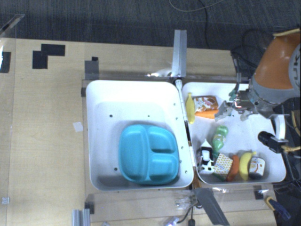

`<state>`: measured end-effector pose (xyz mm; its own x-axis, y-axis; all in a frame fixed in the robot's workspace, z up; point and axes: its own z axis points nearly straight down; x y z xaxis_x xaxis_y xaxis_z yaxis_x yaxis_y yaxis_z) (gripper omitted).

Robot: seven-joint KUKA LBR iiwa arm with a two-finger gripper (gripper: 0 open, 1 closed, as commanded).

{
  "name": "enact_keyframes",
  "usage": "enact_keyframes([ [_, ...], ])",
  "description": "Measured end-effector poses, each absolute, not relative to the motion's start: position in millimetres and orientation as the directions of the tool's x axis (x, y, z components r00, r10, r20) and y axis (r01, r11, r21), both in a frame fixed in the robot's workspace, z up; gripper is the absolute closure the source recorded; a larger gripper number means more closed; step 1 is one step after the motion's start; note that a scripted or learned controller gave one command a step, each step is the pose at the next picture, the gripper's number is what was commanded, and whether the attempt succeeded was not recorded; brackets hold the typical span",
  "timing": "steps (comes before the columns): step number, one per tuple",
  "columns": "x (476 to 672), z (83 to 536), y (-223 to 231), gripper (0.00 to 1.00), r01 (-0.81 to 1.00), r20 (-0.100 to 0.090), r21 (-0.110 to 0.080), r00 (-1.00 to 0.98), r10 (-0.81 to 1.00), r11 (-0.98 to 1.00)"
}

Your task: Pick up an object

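Left bin (101,107): your open floor lies up top (blue tray (149,153) fills lower centre).
Right bin (277,171): clutter crowds lower edge.

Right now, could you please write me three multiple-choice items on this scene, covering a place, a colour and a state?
1. Where does the divided tray lie?
A. left bin
B. right bin
C. bench

2. What colour is the bottle in the right bin?
A. red
B. green
C. blue

3. Over which bin is the hand?
A. left bin
B. right bin
C. neither

Answers:
1 A, the divided tray rests in the left bin.
2 B, the bottle is green.
3 B, the hand hangs over the right bin, above the bottle.
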<state>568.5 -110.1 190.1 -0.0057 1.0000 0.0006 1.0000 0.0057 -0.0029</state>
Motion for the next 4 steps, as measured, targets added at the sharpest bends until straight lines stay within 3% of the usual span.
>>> enact_keyframes([
  [1,627.8,103,-111,0.00,0.993,-0.003,0.014,-0.113,0.994,0.113],
  [2,643.7,86,-138,0.00,0.965,0.005,-0.003,-0.263,0.965,0.263],
  [3,643.4,93,-138,1.00,0.964,0.005,-0.007,-0.266,0.964,0.266],
  [4,655.8,200,-119,1.00,0.960,-0.001,0.001,-0.282,0.960,0.282],
])
